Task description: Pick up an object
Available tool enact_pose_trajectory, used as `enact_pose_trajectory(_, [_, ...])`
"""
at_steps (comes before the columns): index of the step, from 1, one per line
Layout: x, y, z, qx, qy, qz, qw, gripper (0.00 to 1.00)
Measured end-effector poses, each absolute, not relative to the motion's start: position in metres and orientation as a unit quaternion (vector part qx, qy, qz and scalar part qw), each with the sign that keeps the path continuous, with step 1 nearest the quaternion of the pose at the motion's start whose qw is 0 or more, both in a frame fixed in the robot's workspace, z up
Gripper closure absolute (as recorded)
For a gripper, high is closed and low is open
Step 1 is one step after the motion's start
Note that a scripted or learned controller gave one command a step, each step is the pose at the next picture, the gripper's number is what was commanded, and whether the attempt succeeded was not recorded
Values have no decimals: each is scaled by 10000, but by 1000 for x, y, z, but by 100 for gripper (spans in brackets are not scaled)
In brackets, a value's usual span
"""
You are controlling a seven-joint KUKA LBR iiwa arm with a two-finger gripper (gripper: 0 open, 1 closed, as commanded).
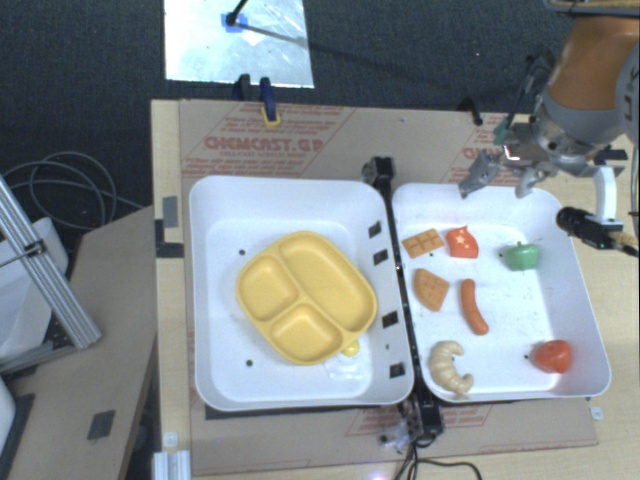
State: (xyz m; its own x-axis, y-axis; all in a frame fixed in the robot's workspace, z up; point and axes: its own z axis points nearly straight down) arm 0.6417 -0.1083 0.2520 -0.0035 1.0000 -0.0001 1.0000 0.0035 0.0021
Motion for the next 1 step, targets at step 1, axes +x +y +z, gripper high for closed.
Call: enact_pose_trajectory(1, [559,-133,134,7084,7058,-38,-54,0])
